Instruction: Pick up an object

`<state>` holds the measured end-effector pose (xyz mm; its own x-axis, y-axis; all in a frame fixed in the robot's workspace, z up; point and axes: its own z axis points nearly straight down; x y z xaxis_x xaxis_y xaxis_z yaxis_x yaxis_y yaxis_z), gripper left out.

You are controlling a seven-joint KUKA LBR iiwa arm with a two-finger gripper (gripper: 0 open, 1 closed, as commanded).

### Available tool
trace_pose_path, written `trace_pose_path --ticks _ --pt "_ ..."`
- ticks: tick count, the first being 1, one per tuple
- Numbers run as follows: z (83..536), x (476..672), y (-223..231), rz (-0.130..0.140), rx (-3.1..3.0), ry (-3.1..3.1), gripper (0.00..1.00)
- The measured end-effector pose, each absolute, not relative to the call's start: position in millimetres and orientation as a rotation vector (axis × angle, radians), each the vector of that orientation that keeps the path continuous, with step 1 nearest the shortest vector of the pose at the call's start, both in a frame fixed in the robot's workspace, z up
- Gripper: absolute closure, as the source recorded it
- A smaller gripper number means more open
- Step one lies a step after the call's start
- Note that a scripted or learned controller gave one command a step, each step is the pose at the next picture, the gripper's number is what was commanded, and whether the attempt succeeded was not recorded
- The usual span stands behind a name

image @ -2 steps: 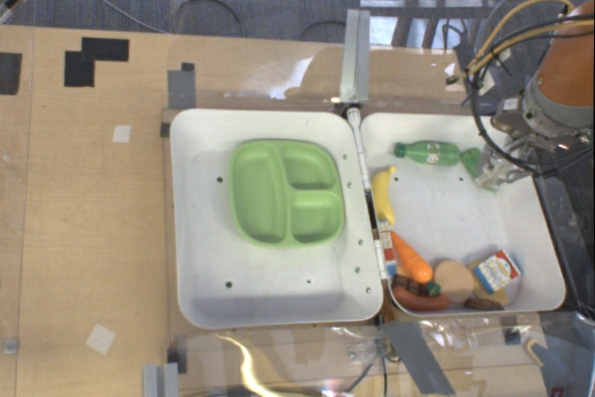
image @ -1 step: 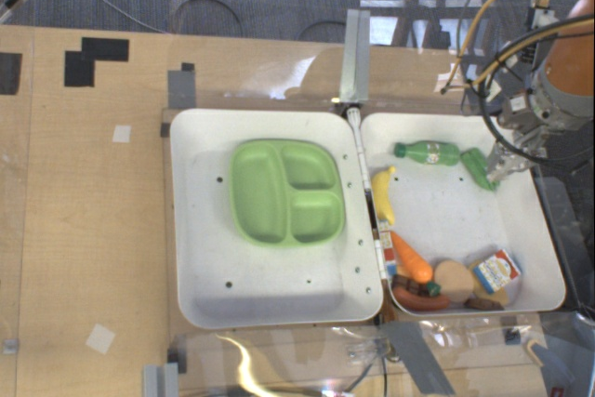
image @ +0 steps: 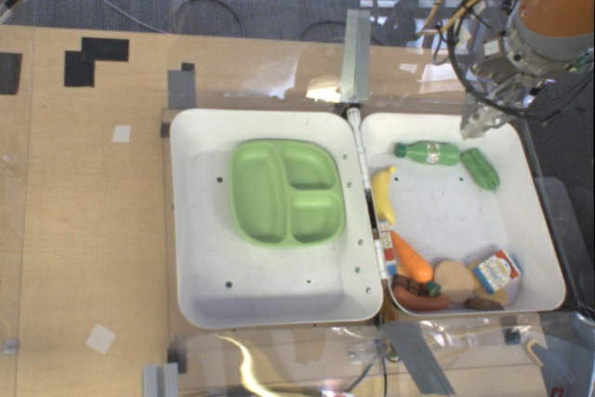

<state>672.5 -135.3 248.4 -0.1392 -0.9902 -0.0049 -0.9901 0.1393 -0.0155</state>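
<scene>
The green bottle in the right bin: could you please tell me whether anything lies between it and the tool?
Nothing visible does. The tool hangs above the right bin's far corner, and the green bottle lies just to its left on bare white floor. The green vegetable sits beside the bottle's end, off that line.

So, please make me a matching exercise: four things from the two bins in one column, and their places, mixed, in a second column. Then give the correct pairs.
Things:
1. green divided tray
2. green bottle
3. banana
4. small carton

Places:
A. far end of the right bin, lying on its side
B. near right corner of the right bin
C. middle of the left bin
D. against the right bin's left wall

Pairs: 1-C, 2-A, 3-D, 4-B
</scene>
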Motion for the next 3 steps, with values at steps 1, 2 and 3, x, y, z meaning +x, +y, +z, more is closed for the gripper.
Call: trace_pose_path --ticks 1,2,3 --pt "189 652.2 -207 -0.004 -2.271 2.164 1.00" --pt "191 653.6 -204 -0.007 -2.272 2.159 0.00" --pt "100 671.0 -192 -0.015 -2.267 2.160 0.00"
